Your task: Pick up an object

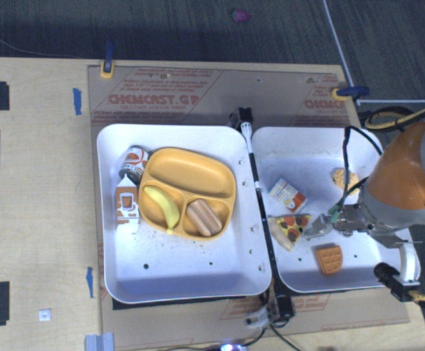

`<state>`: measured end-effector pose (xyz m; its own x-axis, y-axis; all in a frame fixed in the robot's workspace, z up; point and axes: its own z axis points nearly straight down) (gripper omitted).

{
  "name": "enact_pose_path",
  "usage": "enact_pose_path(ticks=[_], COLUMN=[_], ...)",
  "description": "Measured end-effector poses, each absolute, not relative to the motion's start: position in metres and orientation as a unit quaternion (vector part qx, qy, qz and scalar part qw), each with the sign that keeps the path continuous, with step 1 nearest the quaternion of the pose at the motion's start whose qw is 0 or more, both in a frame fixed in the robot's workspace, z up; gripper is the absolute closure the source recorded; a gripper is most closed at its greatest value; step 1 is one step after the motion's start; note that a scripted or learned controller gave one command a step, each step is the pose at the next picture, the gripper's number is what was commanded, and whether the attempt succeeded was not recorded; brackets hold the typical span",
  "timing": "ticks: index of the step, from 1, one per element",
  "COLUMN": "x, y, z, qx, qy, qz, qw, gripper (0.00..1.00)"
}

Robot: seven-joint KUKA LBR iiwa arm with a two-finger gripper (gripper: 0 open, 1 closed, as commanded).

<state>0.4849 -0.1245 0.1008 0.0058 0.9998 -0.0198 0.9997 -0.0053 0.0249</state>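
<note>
While the claw (316, 229) hovers low in the right bin (311, 148), jaw state unclear, pizza slice (290, 229) just beside it; tips may nudge it, missing the grasp.

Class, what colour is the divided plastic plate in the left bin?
The divided plastic plate is yellow-orange, seen clearly in the camera view.

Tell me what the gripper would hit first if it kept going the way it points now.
Probably the pizza slice: the gripper points left across the right bin, its tip right beside the slice. Height above the slice is unclear from this slanted view.
</note>
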Motion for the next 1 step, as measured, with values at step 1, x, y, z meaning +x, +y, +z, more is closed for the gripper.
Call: enact_pose_path(ticks=[1], x=[0.4820], y=[-0.1200], z=[0.0897], qx=[0.708], qy=[0.706], qz=[0.0019], qw=[0.006], gripper=[0.00])
